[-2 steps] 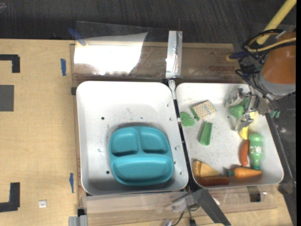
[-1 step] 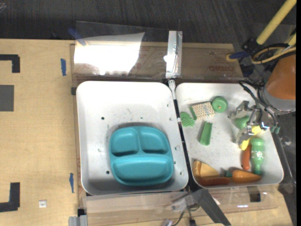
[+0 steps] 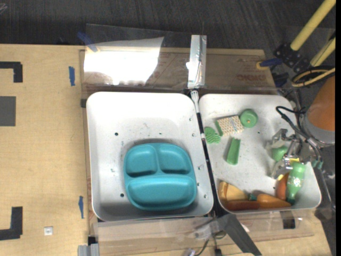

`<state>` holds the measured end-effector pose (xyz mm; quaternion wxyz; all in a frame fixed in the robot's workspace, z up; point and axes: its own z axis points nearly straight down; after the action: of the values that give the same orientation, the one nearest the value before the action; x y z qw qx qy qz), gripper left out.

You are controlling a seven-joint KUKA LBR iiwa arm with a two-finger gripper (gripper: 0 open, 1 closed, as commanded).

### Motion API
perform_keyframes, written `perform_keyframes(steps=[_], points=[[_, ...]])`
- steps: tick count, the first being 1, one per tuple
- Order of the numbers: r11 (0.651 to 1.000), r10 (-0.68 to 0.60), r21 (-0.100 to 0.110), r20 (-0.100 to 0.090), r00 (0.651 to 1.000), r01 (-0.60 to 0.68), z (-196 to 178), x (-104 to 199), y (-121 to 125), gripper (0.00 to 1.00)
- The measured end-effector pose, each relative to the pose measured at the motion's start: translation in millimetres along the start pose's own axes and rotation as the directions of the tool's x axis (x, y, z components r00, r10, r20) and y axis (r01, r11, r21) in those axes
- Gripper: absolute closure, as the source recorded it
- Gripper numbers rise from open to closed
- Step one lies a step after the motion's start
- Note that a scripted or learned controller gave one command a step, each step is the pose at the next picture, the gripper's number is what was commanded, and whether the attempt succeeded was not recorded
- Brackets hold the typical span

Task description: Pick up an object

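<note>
**Visitor:** Where is your pincer just now?

**Arm:** My pincer (image 3: 285,156) is low over the right bin (image 3: 250,188), near its right wall, with my orange band (image 3: 322,111) above it at the view's right edge. Whether it is released or clenched, I cannot tell; the metal there is a tangle with cables (image 3: 285,119) across it.

**Visitor:** Is anything in its grip?

**Arm:** I can't say so. A small green piece (image 3: 278,152) sits right against it, and a green bottle with a pale label (image 3: 296,181) lies just below, touching an orange carrot-like piece (image 3: 281,185).

**Visitor:** Can you read that label?

**Arm:** No, it is too small and blurred. The one bit of writing is faint reddish lettering on the brown board behind the right bin (image 3: 250,77), and that is illegible too.

**Visitor:** What else lies in that bin?

**Arm:** A green round lid (image 3: 248,118) near the back, a dotted beige block (image 3: 229,125) touching it on the left, a ridged green piece (image 3: 212,136) by the dividing wall, a green stick (image 3: 233,150) in the middle, and orange and brown pieces (image 3: 242,195) along the front wall.

**Visitor:** And the left bin?

**Arm:** The left bin (image 3: 106,143) holds a teal divided tray (image 3: 159,176), towards the front. Both bins rest on a wooden surface (image 3: 42,143) with blue tape marks (image 3: 71,76).
</note>
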<state>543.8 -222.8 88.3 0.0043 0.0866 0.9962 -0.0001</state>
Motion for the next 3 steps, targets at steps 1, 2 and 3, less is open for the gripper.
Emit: perform_keyframes(steps=[1,2,3], points=[[1.0,-0.007,0.001,0.001,1.0,0.007,-1,32,25,0.0],[0.997,0.074,0.001,0.016,0.997,-0.074,-3,60,11,0.0],[1.0,0.017,0.002,0.018,1.0,-0.017,-3,65,46,0.0]])
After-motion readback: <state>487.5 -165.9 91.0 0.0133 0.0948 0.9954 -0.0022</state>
